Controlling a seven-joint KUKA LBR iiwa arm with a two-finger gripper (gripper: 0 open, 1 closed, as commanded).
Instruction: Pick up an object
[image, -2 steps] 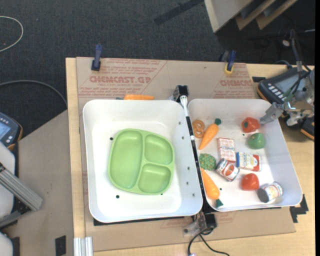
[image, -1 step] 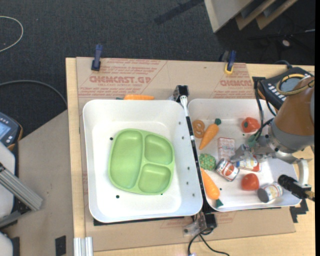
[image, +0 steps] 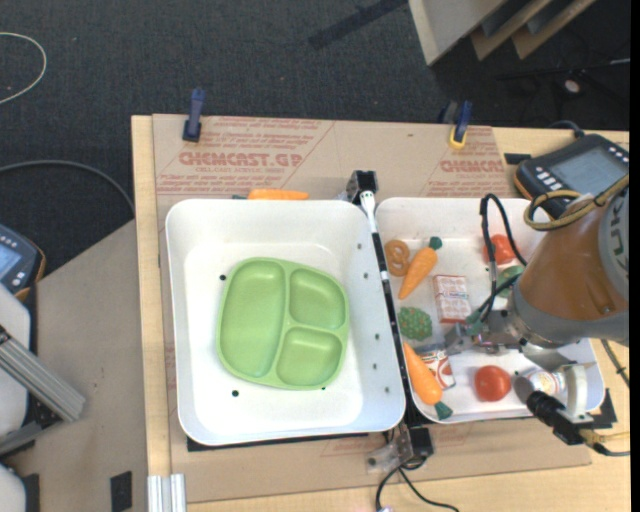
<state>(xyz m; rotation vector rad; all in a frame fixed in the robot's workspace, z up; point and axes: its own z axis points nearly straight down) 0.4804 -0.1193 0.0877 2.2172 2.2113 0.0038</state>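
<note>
The right bin holds several toy foods: a pretzel, a carrot, a red-and-white packet, a broccoli floret, a second carrot along the left wall, a red tomato and a red piece at the back. My gripper hangs low over the middle of this bin, just right of the broccoli, below the packet and up-left of the tomato. The wrist hides whatever lies right under it.
The left bin bears a green divided plate. An orange piece lies on the board behind that bin. A teach pendant rests at the back right, and my arm covers the right bin's right side.
</note>
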